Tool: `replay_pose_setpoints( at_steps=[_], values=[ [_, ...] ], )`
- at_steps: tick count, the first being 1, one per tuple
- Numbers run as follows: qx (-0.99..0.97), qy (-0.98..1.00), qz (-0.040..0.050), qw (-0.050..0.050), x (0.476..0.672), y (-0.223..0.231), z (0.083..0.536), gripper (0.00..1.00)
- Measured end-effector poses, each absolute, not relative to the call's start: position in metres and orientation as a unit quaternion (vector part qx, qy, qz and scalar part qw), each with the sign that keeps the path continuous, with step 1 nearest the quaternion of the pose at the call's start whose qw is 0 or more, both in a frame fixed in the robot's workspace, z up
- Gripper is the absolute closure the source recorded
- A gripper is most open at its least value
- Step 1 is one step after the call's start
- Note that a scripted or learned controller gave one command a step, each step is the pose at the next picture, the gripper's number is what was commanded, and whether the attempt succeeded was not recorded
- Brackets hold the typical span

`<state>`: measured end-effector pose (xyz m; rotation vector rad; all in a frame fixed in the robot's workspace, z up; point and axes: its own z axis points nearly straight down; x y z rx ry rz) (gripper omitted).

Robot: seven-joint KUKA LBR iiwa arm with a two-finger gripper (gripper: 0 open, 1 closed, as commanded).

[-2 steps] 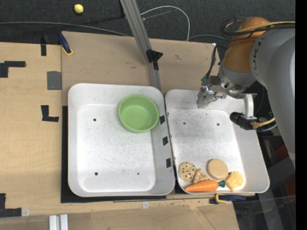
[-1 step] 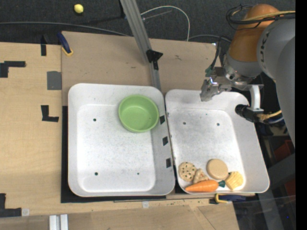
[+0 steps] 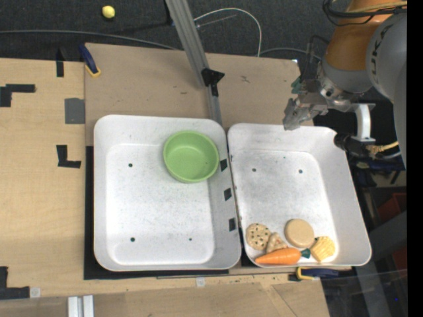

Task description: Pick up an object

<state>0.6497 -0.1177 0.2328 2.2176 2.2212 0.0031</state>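
Note:
My gripper (image 3: 295, 117) hangs over the far rim of the right bin (image 3: 344, 170), pointing down, with nothing seen between its fingers. Toy foods lie bunched in that bin's near right corner: a brown speckled cookie (image 3: 257, 234), a tan round disc (image 3: 299, 231), an orange carrot (image 3: 280, 257) and a yellow ridged piece (image 3: 323, 248). A green bowl (image 3: 190, 155) sits upright at the far right of the left bin (image 3: 112, 197). The gripper is well away from all of them.
A grey metal pole (image 3: 192, 38) slants down from the top to a black clamp at the gap between the bins. Cables loop on the dark floor behind. A small yellow ball (image 3: 108, 11) lies far back left. Wooden bench surface surrounds the bins.

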Motion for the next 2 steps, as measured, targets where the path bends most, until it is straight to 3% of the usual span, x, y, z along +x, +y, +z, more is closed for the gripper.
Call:
replay_pose_setpoints(
  at_steps=[2],
  values=[
    [0.705, 0.709, 0.0002, -0.001, 0.658, -0.019, 0.244, 1.0]
  ],
)
